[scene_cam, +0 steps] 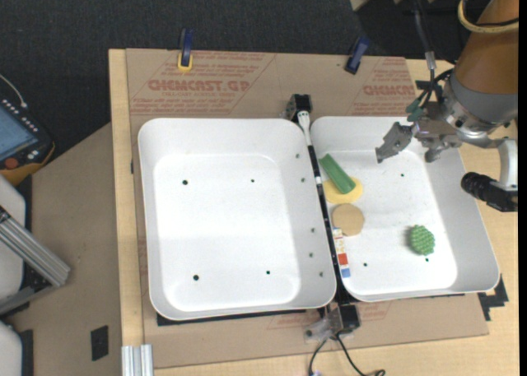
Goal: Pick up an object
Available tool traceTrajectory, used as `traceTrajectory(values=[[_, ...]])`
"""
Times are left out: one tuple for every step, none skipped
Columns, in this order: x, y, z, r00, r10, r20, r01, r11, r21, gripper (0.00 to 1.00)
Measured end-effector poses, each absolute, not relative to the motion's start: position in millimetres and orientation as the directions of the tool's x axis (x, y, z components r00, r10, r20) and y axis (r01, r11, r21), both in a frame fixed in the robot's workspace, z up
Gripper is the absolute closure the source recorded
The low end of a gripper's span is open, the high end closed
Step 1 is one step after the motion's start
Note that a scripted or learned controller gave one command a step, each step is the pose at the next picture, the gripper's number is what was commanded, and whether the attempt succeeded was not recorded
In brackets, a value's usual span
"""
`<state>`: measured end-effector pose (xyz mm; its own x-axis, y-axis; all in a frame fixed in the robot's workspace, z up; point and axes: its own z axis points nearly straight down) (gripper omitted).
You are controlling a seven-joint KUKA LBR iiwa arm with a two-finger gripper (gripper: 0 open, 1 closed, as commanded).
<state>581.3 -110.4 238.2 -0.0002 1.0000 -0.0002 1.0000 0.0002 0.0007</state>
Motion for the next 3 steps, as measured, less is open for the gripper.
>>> traceTrajectory(values=[[551.2, -147.7, 317.0, 0.004, 1.000, -0.003, 1.000, -0.004, 0.007, 0.00], [477.2, -127.2, 422.1, -0.001, 1.000, -0.002, 1.000, 0.001, 0.011, 0.00], [479.8, -91.6, 542.2, -0.004, 1.000, -0.002, 1.000, 0.004, 0.015, 0.00]])
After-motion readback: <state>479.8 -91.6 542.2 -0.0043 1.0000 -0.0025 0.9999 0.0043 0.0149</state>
